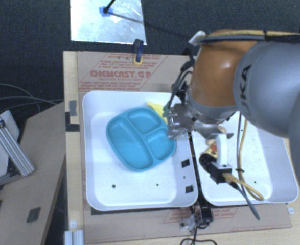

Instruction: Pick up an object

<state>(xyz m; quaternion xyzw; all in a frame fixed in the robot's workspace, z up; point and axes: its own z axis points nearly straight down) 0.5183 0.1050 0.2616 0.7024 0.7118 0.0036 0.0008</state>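
At the near edge of the bench, we list a brown cardboard sheet [120,73] with red print, lying under both bins.

Item: left bin [134,190], white and shallow, its near floor bare.

Item: right bin [275,162], white, set just beside the left one, with a dark divider strip between them.

Item: blue divided plate [137,137], three compartments, lying flat in the middle of the left bin and turned at an angle to the walls.

Item: gripper [174,125], poised over the plate's right edge, close to the divider. Whether it is released or clenched we cannot tell, and we see nothing held in it.

Item: yellow object [155,107], just beyond the plate's far right corner in the left bin, partly hidden by the gripper.

Item: arm [272,80], grey with an orange band [216,70], reaching over the right bin.

Item: blue and yellow clamp [138,51] on the sheet's far edge.

Item: shiny foil sheet [106,14], farthest back, on dark flooring.
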